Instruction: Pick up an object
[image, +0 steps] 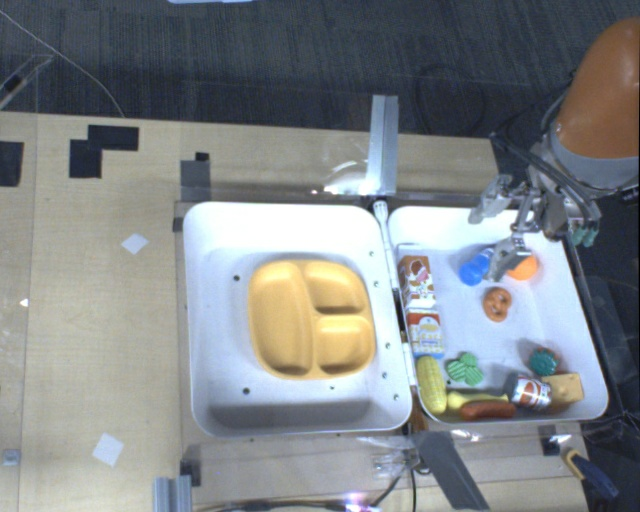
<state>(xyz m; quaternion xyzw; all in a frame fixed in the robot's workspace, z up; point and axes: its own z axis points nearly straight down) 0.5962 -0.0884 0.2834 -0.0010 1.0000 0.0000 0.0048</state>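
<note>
Claw (510, 250) low in right bin (570, 300) — over blue piece (474, 268) and orange piece (523, 267); grip state unclear.

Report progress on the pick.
Done: the claw has reached the right bin, low over the blue toy and orange ball. In hand: nothing visibly lifted. Left: grip one and raise it. The yellow tray sits in the left bin.

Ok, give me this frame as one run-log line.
phase: approach | gripper: low in right bin, between blue object and orange object | grasp: none visible | yellow tray: left bin
</note>
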